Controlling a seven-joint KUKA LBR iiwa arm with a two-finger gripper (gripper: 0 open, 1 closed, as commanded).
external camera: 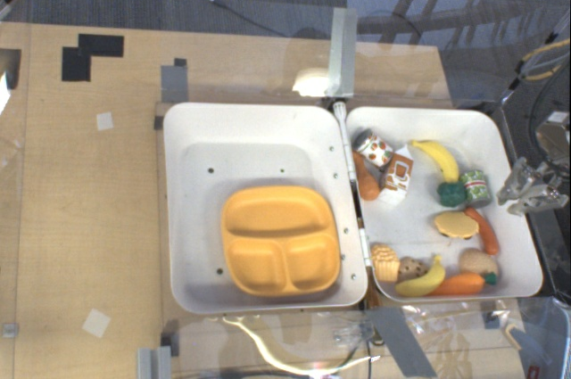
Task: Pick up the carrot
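Hand right of carrot (apart)

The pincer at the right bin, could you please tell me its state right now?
Pincer: beside the right bin's outer edge, nothing visibly between its fingers; open or closed cannot be told.

We see two white bins side by side: the left bin holds a yellow tray; the right bin holds toy food, a carrot at its 6 o'clock edge touching a banana. The gripper hangs at 3 o'clock, outside the rim.
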